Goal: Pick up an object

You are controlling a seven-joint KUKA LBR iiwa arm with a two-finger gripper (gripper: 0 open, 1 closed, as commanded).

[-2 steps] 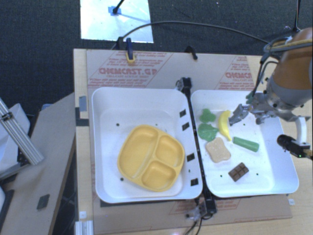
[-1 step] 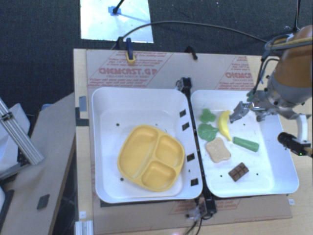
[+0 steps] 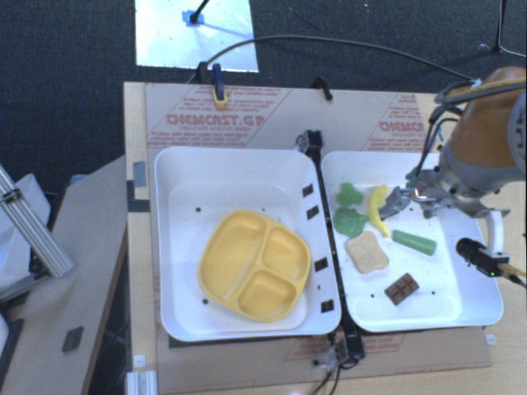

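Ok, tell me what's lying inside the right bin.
The right bin holds two green leafy pieces, a yellow banana, a green stick, a toast slice and a brown chocolate block. The gripper and arm cover the bin's upper right corner.

Dark carpet (image 3: 66, 48) covers the floor across the top of the frame and down the left side. A pale square sheet (image 3: 194, 21) lies on it at upper centre, with a thin dark rod slanting across. The wooden bench (image 3: 247, 109) fills the middle, topped by a clear printed panel with red lettering. At the left edge an aluminium rail (image 3: 33, 225) slants over a second tan surface (image 3: 82, 286). The light is even and soft.
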